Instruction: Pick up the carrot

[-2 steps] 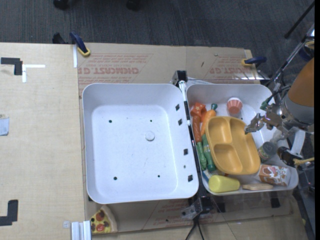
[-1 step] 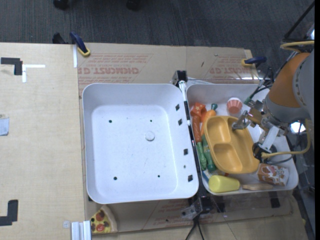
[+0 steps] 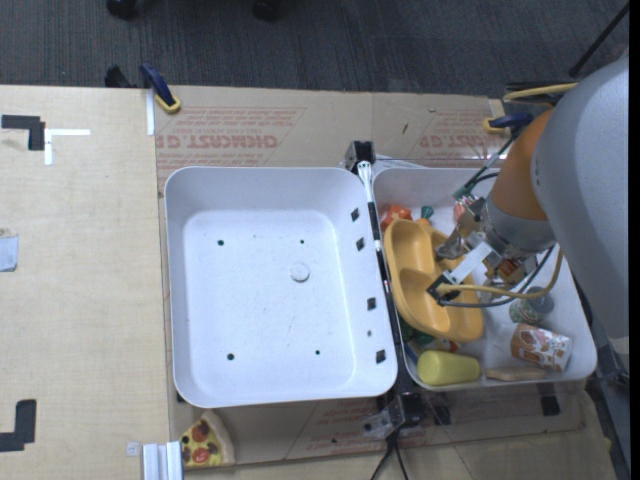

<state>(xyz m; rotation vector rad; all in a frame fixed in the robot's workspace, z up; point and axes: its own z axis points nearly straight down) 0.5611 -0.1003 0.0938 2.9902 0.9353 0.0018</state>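
In the right bin [image 3: 575, 313], a small orange-red piece [image 3: 398, 213] peeks out at the far left corner. It looks like the carrot, and a large yellow curved object [image 3: 415, 273] hides most of it. My gripper [image 3: 463, 240] is low inside this bin, over the right edge of the yellow object and to the right of the orange piece. The wrist and the arm's orange band [image 3: 520, 183] cover the gripper from above. I see nothing held.
The left bin [image 3: 190, 268] is beside it. The right bin also holds a pale yellow cylinder [image 3: 447, 368] at the front, a patterned can [image 3: 540, 348] at the front right, a greenish item [image 3: 529, 311] and a small green bit [image 3: 427, 211].
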